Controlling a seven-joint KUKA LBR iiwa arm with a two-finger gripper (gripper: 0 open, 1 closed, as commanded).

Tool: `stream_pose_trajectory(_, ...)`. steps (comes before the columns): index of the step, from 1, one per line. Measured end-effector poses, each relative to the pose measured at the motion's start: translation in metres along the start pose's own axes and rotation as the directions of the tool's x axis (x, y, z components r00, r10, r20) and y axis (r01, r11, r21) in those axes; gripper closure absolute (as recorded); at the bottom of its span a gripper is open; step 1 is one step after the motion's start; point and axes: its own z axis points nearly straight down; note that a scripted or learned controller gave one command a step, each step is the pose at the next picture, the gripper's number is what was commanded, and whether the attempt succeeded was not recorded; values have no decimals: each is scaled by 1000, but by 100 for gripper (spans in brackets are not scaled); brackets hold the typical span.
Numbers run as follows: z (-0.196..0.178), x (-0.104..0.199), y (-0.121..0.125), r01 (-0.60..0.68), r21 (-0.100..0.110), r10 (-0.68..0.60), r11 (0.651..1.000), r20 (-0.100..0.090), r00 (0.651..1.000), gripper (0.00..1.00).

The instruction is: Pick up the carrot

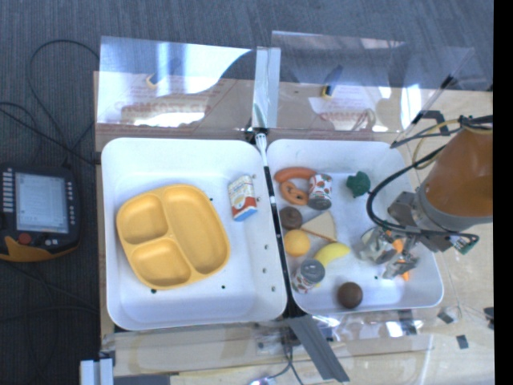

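Observation:
The carrot (pixel 401 261) lies in the right bin (pixel 425 295) near its right wall. Only small orange bits of it show, since the gripper covers most of it. My gripper (pixel 390 257) is low in the bin, directly over the carrot, hanging from the grey arm with its orange band (pixel 465 175). Whether it touches the carrot I cannot tell.
To the gripper's left the right bin holds a brown ball (pixel 349 294), a lemon (pixel 333 253), an orange (pixel 296 243), a tin (pixel 309 273), a cheese wedge (pixel 321 226), a green toy (pixel 358 184) and an orange sausage (pixel 292 173). The left bin (pixel 120 159) holds a yellow divided plate (pixel 171 235) and a small carton (pixel 242 197).

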Motion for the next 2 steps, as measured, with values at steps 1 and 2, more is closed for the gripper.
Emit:
stream_pose_trajectory(1,1,2,-1,-2,1,2,1000,-1,1000,0)
stream_pose_trajectory(2,14,-14,13,-144,2,144,990,-16,989,0)
